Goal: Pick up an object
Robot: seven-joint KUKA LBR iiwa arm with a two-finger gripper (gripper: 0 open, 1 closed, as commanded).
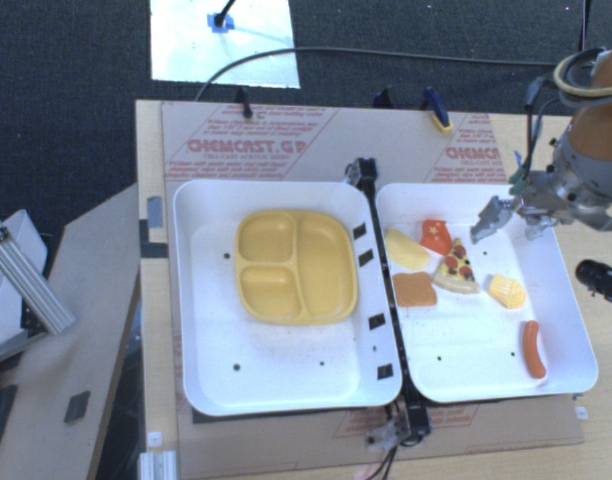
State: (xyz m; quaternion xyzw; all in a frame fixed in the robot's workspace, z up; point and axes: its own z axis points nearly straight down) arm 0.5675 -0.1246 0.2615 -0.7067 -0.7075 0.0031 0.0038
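Note:
The right bin (pixel 566 368) holds several toy foods: a red piece (pixel 435 235), a pale yellow piece (pixel 406 251), a pizza slice (pixel 456 267), a brown toast slice (pixel 414 289), a yellow cheese wedge (pixel 506 291) and a sausage (pixel 534 349). My gripper (pixel 510 224) hangs over the bin's far right part, above and to the right of the pizza slice. Its fingers (pixel 484 224) stand open with nothing between them. The grey arm with its orange band comes in from the right edge.
The left bin (pixel 201 368) holds a yellow divided plate (pixel 294 266). A black hinge strip (pixel 376 268) runs between the two bins. Cables and a blue clamp (pixel 436 108) lie behind the bins on the board.

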